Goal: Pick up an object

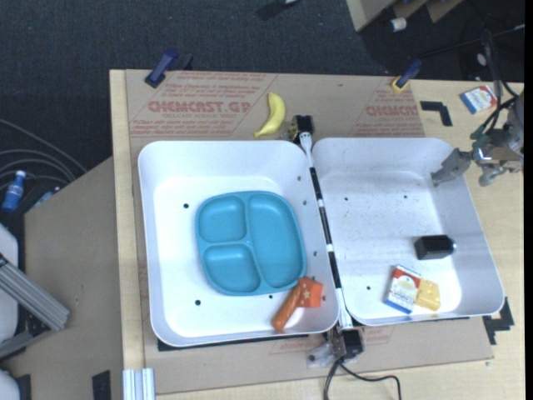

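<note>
The end effector [466, 163] hangs over the right bin's [366, 161] far right rim, grip state unreadable, while the small black block [434, 246] below it looks light and rigid, best pinched across its short sides.

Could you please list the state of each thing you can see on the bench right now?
Blue divided plate: flat in the left bin, right side up.
Orange toy: lying beside the plate's lower right corner.
Black block: lying in the right bin.
Small card packet: lying flat below the block.
Banana: on the bench behind the bins.
Gripper: over the right bin's far right corner, holding nothing.
</note>
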You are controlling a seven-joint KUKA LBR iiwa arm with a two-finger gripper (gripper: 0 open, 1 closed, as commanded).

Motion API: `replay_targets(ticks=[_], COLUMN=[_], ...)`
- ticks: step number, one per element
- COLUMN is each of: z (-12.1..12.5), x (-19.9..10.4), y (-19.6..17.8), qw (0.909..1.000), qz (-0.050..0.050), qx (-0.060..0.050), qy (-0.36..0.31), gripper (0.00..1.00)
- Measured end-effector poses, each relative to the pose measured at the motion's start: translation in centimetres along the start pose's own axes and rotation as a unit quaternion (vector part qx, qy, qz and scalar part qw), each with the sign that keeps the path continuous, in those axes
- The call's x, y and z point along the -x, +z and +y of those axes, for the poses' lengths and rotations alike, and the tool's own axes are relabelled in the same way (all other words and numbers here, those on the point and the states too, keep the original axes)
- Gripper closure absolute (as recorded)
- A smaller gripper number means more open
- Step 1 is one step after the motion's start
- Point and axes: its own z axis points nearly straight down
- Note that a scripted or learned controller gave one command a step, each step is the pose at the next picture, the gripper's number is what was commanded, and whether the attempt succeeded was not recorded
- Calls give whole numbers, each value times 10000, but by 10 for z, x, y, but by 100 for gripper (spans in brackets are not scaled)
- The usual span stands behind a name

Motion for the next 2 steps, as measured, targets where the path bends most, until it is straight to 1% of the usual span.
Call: replay_targets(ticks=[1,2], z=[-53,-53], x=[-2,0], y=[122,112], qw=[10000,10000], qz=[36,14], qx=[-2,5], qy=[-17,-7], gripper=[0,100])
